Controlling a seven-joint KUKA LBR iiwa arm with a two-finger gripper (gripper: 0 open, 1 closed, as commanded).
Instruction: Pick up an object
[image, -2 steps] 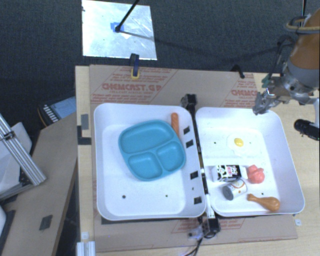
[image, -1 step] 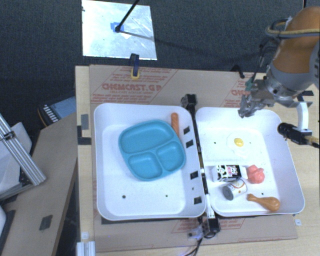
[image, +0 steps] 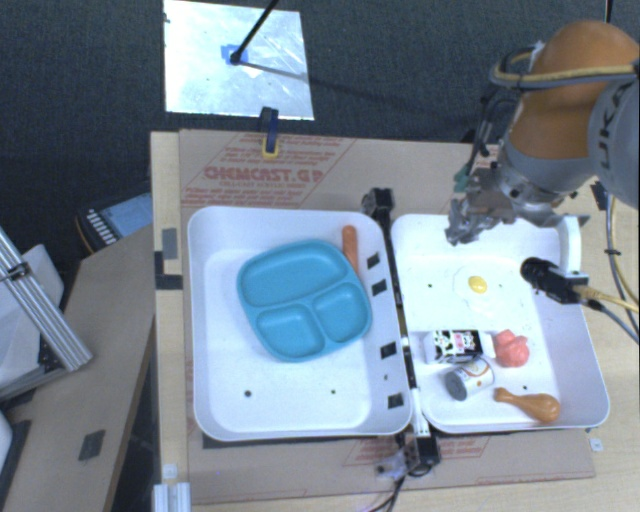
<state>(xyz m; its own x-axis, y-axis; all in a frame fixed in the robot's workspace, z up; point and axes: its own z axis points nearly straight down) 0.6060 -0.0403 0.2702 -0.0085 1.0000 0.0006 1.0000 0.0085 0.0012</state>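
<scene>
Nearest me the drumstick toy, a small can, a black-and-white carton and a pink toy crowd the right bin, well below the jaws. I can't tell the jaws' state. Fried egg lies just below them, flat; I'd expect fingers to skid off it. Blue tray sits far left.

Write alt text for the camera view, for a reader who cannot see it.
A grey and orange robot arm hangs its gripper over the far edge of the right bin, which holds a fried egg toy, small carton, can, pink toy and drumstick. The left bin holds a blue divided plate beside a hot dog.
</scene>
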